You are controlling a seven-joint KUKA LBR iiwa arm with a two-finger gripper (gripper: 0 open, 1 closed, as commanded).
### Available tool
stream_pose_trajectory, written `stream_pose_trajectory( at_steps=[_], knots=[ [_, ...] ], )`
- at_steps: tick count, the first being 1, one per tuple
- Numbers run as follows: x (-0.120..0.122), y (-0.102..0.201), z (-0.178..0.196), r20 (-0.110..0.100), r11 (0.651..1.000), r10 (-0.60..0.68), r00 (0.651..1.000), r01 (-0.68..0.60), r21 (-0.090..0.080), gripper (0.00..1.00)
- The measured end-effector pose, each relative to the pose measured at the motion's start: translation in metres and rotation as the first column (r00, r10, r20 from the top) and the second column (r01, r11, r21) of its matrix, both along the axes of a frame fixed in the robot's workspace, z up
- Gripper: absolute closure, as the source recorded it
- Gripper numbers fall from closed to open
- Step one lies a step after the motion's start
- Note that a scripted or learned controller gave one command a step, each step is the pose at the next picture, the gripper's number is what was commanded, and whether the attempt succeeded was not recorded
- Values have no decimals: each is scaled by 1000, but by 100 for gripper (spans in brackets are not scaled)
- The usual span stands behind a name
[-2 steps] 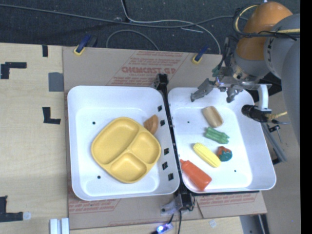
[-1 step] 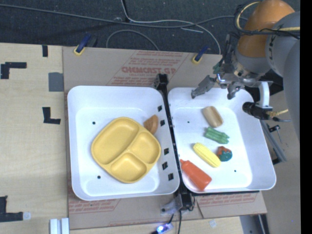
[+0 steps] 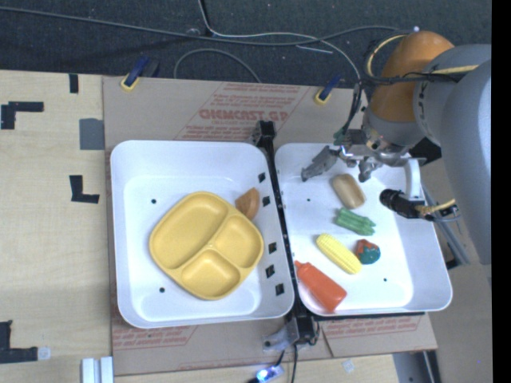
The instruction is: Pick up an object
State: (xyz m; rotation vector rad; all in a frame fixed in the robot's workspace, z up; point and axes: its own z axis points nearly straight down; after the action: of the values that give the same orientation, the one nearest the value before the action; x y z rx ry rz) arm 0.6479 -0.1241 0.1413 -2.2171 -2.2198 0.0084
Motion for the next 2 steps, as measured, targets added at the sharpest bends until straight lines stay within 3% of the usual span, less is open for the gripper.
stream_pose_trajectory(
  at_steps=[1, 2],
  knots=[
    [0, 1, -53, 4, 1000, 1, 1000, -1, -1, 0],
    [1, 0, -38, 10, 1000, 2, 1000, -2, -3, 100]
  ],
)
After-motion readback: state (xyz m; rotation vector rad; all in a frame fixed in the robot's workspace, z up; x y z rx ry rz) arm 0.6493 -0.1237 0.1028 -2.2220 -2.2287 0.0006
